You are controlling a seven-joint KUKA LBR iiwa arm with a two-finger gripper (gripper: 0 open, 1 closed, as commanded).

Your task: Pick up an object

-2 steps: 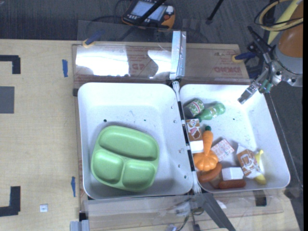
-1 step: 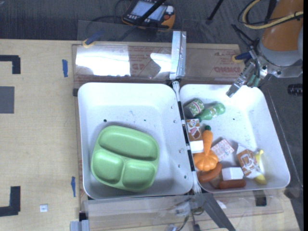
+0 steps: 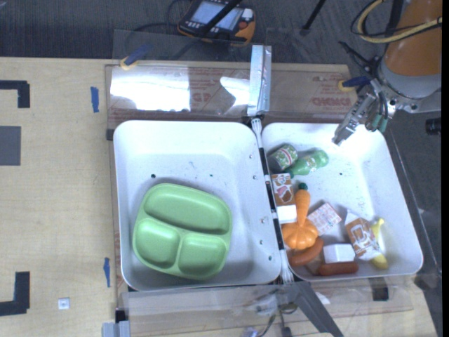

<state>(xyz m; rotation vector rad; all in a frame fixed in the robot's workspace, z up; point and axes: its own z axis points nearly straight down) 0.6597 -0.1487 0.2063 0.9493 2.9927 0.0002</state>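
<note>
My gripper [image 3: 345,132] hangs over the back right corner of the right bin [image 3: 403,209], above bare white floor, with nothing seen in it. The toy food lies lower left of it: a green can [image 3: 283,156] and a green vegetable [image 3: 311,162] are the closest. Farther toward the front are a small printed box [image 3: 282,187], a carrot [image 3: 302,203], an orange pumpkin [image 3: 302,237], a white and red packet [image 3: 325,218], a brown packet [image 3: 360,236], a banana [image 3: 379,250], a white block [image 3: 338,253] and a red sausage [image 3: 337,268].
The left bin [image 3: 133,146] holds a green divided plate [image 3: 182,229] at its front. A raised divider [image 3: 261,181] runs between the bins. A clear panel [image 3: 182,90] stands behind the left bin. The arm's orange band and cables [image 3: 414,27] are at the top right.
</note>
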